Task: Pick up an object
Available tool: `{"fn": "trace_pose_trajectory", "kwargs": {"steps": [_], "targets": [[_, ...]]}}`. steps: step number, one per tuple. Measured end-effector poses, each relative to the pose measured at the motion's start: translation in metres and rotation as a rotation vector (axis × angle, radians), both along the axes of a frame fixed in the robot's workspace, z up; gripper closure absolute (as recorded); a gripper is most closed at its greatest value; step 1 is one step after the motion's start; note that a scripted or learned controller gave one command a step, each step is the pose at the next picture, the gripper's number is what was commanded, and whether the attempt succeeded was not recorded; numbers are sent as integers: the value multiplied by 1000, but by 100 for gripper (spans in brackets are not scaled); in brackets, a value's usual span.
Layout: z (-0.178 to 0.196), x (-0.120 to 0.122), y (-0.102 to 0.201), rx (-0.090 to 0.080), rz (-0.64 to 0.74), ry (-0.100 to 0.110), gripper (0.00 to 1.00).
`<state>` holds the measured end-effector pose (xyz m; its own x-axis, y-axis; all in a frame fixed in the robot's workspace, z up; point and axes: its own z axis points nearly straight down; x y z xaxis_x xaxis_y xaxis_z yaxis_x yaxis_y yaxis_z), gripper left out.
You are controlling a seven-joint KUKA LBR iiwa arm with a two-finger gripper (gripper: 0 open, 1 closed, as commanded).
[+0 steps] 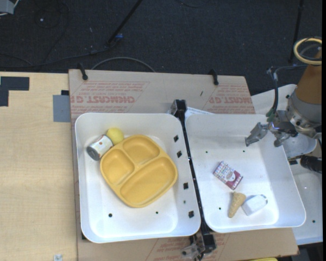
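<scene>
1 fixed camera looks down aslant on 2 bins (81,145).

Left white bin (92,211): one yellow three-compartment tray (139,170), with a small yellow ball (115,135) and a grey-and-white cylinder (99,147) lying on its side, both just beside the tray's upper-left edge. Right white bin (277,167): one small red-and-white packet (227,175) near the middle, a tan cone (236,203) and a white object (254,204) close together toward the front. Tool (267,132) over the right bin's far right corner, nothing between its fingers, well apart from the packet.
</scene>
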<state>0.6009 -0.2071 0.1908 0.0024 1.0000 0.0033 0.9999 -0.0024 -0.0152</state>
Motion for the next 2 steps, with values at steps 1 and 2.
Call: {"fn": "trace_pose_trajectory", "kwargs": {"steps": [1, 2], "targets": [[8, 3, 0, -3, 3, -14, 0], [-54, -2, 7, -1, 3, -7, 0]]}}
